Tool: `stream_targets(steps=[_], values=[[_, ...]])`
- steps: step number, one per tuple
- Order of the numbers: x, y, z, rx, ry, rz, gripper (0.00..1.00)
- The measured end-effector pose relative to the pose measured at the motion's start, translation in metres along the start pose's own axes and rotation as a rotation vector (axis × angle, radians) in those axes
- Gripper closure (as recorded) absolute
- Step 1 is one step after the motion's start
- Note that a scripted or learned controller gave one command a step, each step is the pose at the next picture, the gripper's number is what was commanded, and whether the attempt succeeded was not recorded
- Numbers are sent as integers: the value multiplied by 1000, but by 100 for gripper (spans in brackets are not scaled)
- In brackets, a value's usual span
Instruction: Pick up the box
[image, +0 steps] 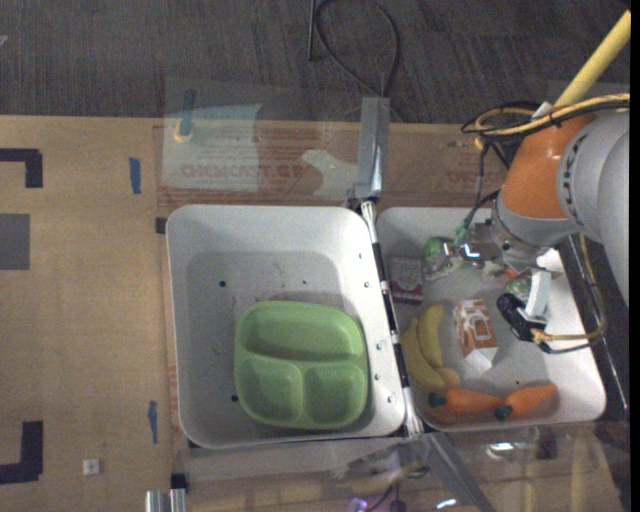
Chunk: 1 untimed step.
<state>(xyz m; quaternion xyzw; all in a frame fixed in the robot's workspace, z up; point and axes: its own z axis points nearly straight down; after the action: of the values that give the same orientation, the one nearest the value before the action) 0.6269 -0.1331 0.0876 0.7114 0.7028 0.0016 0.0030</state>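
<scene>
The arm (560, 190) is reaching in from the right and hanging over the back of the right bin (590, 400), its orange band sitting above the wrist, while the left bin (200, 240) is carrying a green divided tray (300, 365) toward its near side. In the right bin, a pair of bananas (425, 350) is lying along the left wall, two carrots (495, 402) are resting along the near edge, and the box (476, 328), a small white and orange carton, is lying flat in the middle of the bin floor between the bananas and a black cable looping at the right. The gripper (470, 250) is hovering near the bin's back, above and apart from the box, beside a small green-and-white packet (437, 250); how far its jaws are standing apart I cannot tell, and nothing is visibly held. By this showing the pick is not yet made: the box is untouched, and the approach, the closing and the lift are all looking left to do
</scene>
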Motion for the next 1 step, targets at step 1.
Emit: stream_targets(steps=[1], values=[[-1,2,-12,-6,-3,0,100]])
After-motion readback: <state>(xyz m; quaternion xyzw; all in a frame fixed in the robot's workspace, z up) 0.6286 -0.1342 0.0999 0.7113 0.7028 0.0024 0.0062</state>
